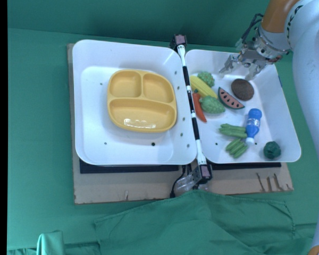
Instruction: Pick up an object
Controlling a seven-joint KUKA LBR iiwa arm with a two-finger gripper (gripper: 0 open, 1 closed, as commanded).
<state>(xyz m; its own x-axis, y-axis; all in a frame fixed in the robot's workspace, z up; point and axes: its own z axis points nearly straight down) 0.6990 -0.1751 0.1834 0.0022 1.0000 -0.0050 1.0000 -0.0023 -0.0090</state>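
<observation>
Your claw (239, 67) hangs over the far part of the right bin (287, 118) with its fingers spread and nothing between them, so no pick has been made yet; the brown round piece (243, 89) lies just below and beside the fingertips, and I'd judge that is the thing you are lined up for.

Work through the bin from the near edge. Closest to you sit the dark green broccoli-like lump (271, 150) in the near right corner and a bundle of green beans (236, 147), with a second bundle (233, 130) just behind. A blue bottle (252, 124) lies tilted between them, touching the beans, so a grab there would likely nudge its neighbours.

Farther in, the food crowds against the divider rail (191, 102): a red chilli-like piece (199, 109), a green leafy piece (212, 105), a yellow corn cob (202, 85), a watermelon slice (230, 99) and a small green floret (206, 77). They touch one another, which leaves little room for fingers.

By contrast the brown piece lies apart on bare white floor, which probably explains the hover there. Across the rail, the left bin (95, 137) holds a yellow divided plate (142, 100).
</observation>
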